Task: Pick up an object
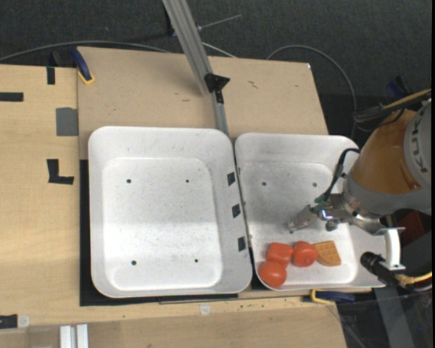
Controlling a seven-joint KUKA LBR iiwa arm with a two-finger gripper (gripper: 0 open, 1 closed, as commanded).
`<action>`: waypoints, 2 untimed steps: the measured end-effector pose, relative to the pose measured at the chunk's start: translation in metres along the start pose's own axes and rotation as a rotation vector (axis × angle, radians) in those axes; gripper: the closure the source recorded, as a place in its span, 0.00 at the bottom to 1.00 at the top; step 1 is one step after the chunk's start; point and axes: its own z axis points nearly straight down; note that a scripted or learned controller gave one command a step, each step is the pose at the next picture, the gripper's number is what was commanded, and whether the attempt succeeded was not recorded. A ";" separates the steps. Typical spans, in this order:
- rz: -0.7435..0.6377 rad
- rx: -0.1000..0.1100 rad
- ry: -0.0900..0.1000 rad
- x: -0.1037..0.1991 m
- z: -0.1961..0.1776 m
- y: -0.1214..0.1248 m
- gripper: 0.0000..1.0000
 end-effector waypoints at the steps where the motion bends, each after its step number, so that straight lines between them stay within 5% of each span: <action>1: -0.001 -0.004 0.000 0.001 -0.012 0.001 1.00; 2: -0.001 -0.011 -0.003 -0.005 -0.058 0.007 1.00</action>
